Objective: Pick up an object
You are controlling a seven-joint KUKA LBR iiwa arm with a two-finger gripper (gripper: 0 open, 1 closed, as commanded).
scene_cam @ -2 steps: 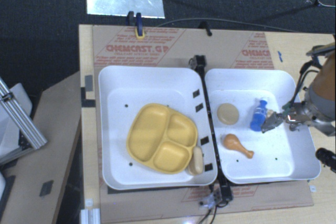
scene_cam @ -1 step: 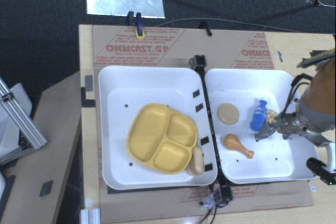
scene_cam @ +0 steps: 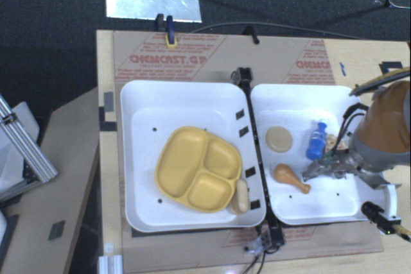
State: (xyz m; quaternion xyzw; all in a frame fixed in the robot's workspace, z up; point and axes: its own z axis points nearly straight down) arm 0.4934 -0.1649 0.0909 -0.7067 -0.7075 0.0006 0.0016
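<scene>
Left bin [scene_cam: 138, 138]: yellow divided tray [scene_cam: 192, 167], beige bread roll [scene_cam: 241, 196] at its corner. Right bin [scene_cam: 289, 99]: tan disc [scene_cam: 279, 138], blue bottle [scene_cam: 316, 141], tan drumstick toy [scene_cam: 292, 178]. Gripper [scene_cam: 321, 167] just beside drumstick; finger state unclear.

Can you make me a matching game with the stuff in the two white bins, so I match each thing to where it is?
Things:
1. yellow tray
2. blue bottle
3. tan disc
4. orange pear-shaped toy

Places:
A. right bin, just left of the blue bottle
B. left bin, middle
C. right bin, nearest the gripper
D. right bin, upright beside the disc

Pairs: 1-B, 2-D, 3-A, 4-C
</scene>
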